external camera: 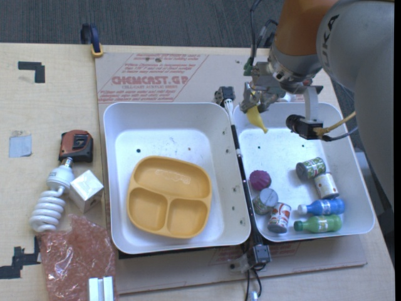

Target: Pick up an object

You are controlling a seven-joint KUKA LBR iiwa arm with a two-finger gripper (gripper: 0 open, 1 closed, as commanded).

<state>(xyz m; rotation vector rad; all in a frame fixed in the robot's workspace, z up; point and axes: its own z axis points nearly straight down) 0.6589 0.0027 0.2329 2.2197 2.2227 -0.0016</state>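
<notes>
Camera view: gripper [255, 113] raised over the right bin [351, 152], far-left corner, fingers clamped on a yellow object [257, 119] hanging tip-down. Lift looks done; best to rise slowly and straight, since the grip seems near one end.

Gripper [255, 108] poised over far left corner of right bin [351, 168]; yellow object [257, 119] seen between fingers [249, 100], tip pointing down. Purple ball [260, 180], cans [311, 167] and bottles [322, 215] clustered well below fingers, toward near edge. Yellow divided tray [168, 196] laid in left bin [125, 124], well left of fingers.
</notes>
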